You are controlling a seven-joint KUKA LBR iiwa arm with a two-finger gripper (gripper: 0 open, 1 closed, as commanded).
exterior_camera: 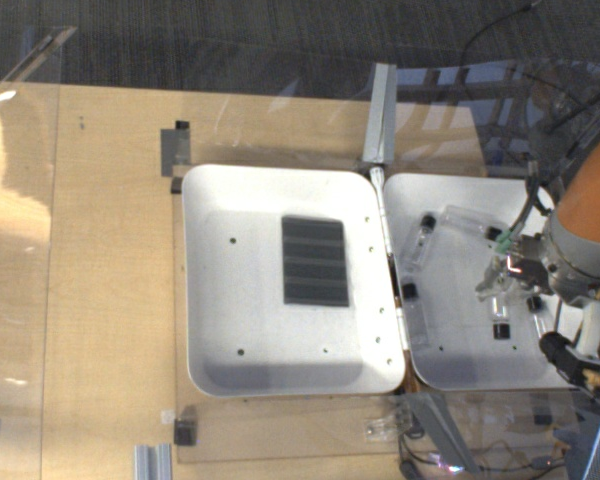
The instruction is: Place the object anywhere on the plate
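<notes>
We see two white bins side by side on a wooden bench [90,298]: left bin [210,268], right bin [450,358] at its 3 o'clock. Grey metal bracket [381,113] at 12 o'clock between them. Cables [450,453] at 6 o'clock of right bin.

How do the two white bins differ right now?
The left bin holds a dark ribbed rectangular plate near its middle; the right bin holds small clear and black items instead. The arm hangs over the right bin, while the left bin has nothing above it. Both are shallow, white and round-cornered.
</notes>
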